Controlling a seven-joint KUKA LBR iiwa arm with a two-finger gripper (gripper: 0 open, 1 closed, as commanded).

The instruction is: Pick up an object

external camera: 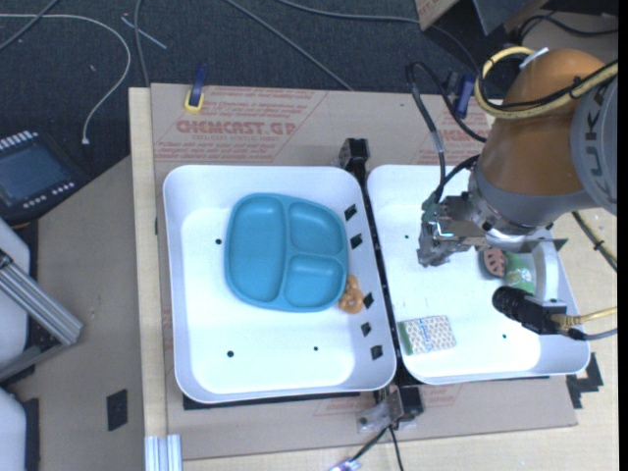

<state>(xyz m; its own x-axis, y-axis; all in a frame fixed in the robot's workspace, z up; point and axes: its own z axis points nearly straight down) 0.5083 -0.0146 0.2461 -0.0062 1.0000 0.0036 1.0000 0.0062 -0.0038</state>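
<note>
My gripper (435, 246) hangs low over the right bin (471, 363), near its middle, under the grey and orange arm. A small flat packet with a green and blue pattern (427, 335) lies near that bin's front left corner, well in front of the gripper. A reddish-brown piece (494, 260) and a green and white item (522, 276) lie just right of the gripper, partly hidden by the wrist. In the left bin (188, 302) rests a blue divided plate (287, 251) with a small orange thing (350, 298) at its right edge.
The two bins meet at a raised divider with black clips (365, 263). Brown cardboard (265, 126) lies under the bins. Cables run behind the right bin, and bare white floor lies around the packet.
</note>
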